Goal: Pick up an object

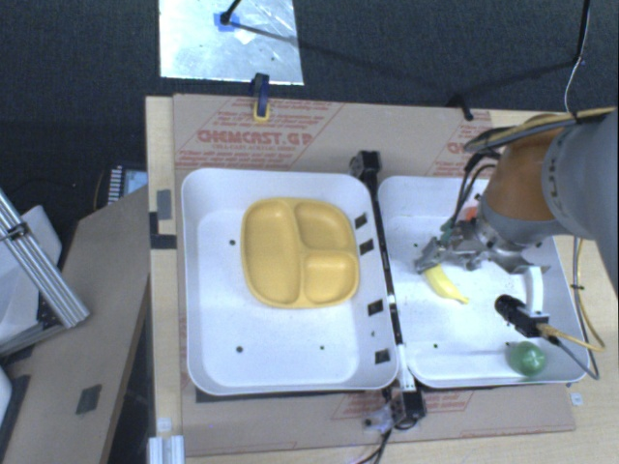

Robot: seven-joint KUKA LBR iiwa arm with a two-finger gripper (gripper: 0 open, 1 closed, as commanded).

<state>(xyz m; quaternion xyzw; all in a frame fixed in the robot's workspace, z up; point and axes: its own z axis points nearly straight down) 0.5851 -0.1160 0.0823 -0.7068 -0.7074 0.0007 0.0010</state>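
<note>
Red "CHEMCAST GP" print on the brown board

The tool hangs low in the right bin, just above a yellow banana.

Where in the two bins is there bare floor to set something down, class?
Left bin: strips around the yellow tray, widest along the front. Right bin: its front-left corner. Crowded around the gripper, banana and green ball.

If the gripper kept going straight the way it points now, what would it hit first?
Probably the yellow banana-shaped piece just below the gripper in the right bin. Depth is unclear from this slanted view; it might meet the bin floor beside it.
</note>
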